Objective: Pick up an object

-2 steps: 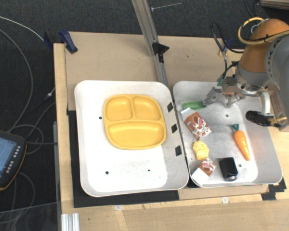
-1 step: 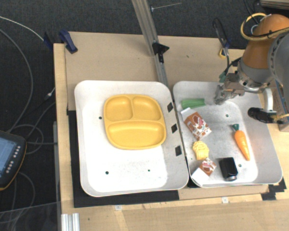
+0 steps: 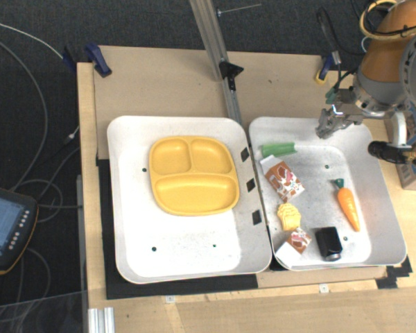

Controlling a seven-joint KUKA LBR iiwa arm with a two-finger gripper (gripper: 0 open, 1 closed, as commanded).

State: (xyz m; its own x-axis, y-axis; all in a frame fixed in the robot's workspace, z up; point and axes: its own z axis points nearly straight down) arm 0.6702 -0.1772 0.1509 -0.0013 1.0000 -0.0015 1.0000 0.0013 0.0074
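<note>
One gripper (image 3: 331, 122) over right bin's (image 3: 385, 214) far edge; finger state can't tell, nothing visibly held. Green piece (image 3: 277, 148) just left-near; carrot (image 3: 347, 206), packets (image 3: 284, 180), black block (image 3: 328, 243) nearer. Yellow plate (image 3: 193, 175) in left bin (image 3: 132, 255).

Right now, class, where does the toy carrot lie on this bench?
The carrot lies in the right-hand bin, near its right side, with its green top pointing up the picture. The black block sits just below and to its left.

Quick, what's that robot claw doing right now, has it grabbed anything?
Gripper: over the far edge of the right bin, nothing seen between its fingers; open or shut cannot be told.
</note>
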